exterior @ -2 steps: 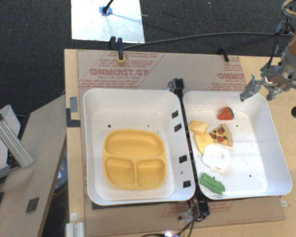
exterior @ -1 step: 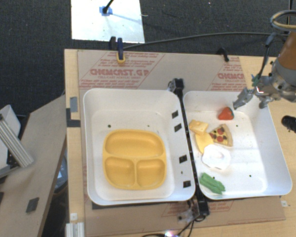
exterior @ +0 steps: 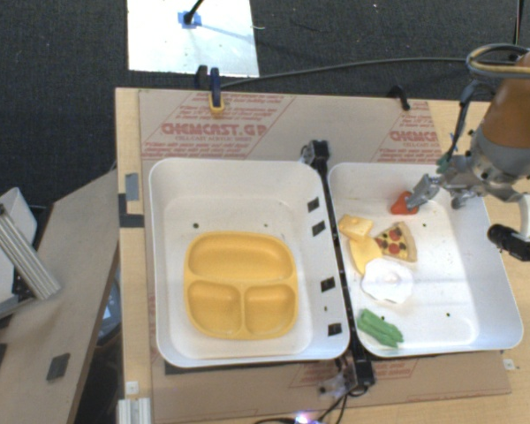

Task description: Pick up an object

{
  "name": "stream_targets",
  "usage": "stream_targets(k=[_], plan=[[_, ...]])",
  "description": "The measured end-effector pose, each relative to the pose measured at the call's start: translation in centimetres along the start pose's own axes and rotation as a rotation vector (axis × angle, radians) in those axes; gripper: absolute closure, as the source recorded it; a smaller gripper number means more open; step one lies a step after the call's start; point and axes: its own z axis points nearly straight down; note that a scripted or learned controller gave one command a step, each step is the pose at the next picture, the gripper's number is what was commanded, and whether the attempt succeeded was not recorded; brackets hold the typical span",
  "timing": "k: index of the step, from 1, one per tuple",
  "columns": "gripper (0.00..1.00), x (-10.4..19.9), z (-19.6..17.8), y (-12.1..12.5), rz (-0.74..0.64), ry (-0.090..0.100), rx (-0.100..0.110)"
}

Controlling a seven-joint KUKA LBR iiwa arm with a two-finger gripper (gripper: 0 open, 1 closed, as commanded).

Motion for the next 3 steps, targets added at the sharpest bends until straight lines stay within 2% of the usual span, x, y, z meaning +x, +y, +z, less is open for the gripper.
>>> stream_targets(k=[1,2,3], plan=[[0.0,0.2,4.3,0.7,-0.004,0.0,0.001],[1.0,0.2,3.0,0.8,-0.006,-0.001,-0.003],[1.0,0.0,-2.4,2.0,-0.003,-0.001,-0.005]])
